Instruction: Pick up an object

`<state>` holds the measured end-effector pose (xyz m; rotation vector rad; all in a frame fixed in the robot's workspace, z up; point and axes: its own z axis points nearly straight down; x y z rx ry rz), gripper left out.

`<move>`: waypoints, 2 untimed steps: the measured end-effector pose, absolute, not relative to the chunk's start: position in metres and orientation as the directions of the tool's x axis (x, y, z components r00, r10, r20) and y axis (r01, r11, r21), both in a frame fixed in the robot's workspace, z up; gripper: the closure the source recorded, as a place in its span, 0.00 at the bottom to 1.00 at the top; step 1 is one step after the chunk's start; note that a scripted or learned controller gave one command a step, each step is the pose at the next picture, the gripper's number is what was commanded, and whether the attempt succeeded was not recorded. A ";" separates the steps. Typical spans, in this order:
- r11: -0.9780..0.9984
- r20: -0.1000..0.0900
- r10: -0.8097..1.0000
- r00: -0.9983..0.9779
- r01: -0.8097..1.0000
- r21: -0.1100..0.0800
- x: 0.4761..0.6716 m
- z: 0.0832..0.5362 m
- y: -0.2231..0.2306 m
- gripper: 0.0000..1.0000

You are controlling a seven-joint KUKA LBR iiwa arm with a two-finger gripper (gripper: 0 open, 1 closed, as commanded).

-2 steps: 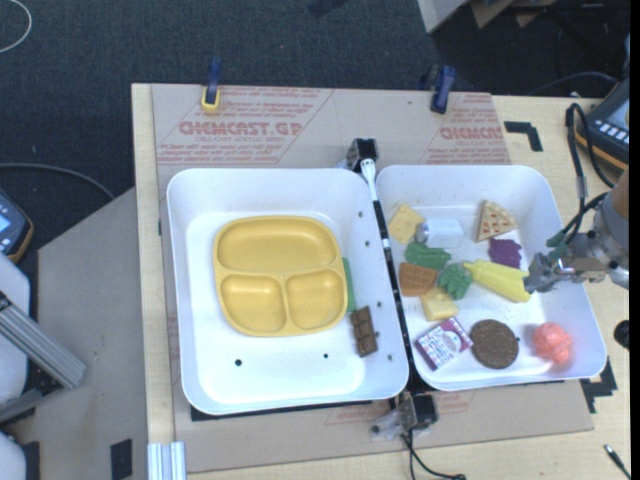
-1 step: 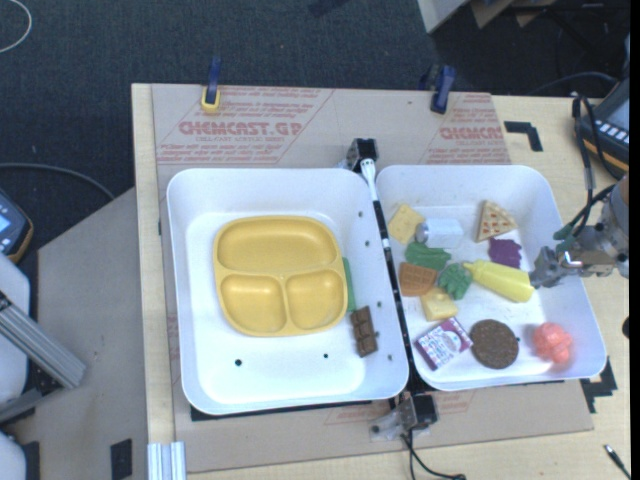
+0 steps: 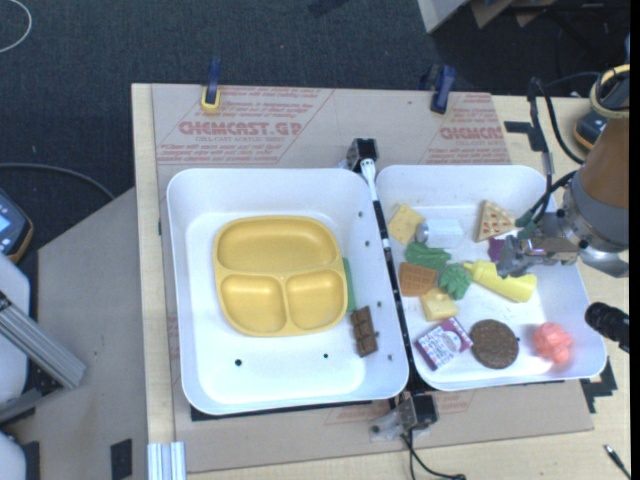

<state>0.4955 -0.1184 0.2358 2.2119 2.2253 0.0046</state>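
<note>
While gripper [image 3: 512, 253] hangs low at right of frame, just above yellow banana [image 3: 505, 282] in right bin [image 3: 455, 176]; finger state: cannot tell. Left bin [image 3: 190, 268]: one yellow divided plate [image 3: 279, 273], one brown chocolate bar [image 3: 363, 330]. Right bin: roughly ten food toys, including one pizza slice [image 3: 491, 220], one brown cookie [image 3: 494, 343], one pink toy [image 3: 552, 341].

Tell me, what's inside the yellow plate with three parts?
Nothing lies in the yellow plate; all three sections show bare. A brown chocolate bar sits beside it. Whatever is underneath the plate is covered.
</note>
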 end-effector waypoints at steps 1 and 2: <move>0.004 0.001 1.000 -0.004 1.000 0.001 0.497 0.240 -0.069 1.00; 0.003 0.001 1.000 -0.003 1.000 -0.001 0.497 0.238 -0.021 1.00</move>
